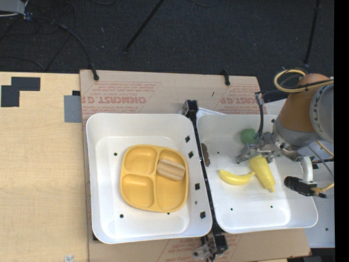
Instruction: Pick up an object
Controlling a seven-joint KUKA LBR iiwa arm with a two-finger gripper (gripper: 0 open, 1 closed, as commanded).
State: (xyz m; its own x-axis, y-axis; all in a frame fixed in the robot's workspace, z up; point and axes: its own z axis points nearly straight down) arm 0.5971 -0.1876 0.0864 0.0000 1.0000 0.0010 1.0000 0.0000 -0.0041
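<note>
Right bin, pincer [255, 153] touching yellow corn [263, 172], banana [235, 177] beside.

Yellow divided plate [143, 192] in left bin [103, 217], tool [255, 153] over yellow corn [263, 172]

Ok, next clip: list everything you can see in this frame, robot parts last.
white bins: 2, white, side by side on the bench
divided plate: 1, yellow, in the left bin
bread-like block: 1, tan, in the plate's upper right compartment
banana: 1, yellow, in the right bin
corn-like piece: 1, yellow, right bin, right of the banana
green object: 1, green, right bin's upper part
arm: 1, grey with orange band, reaching in from the right
gripper: 1, dark metal, above the corn-like piece
</note>
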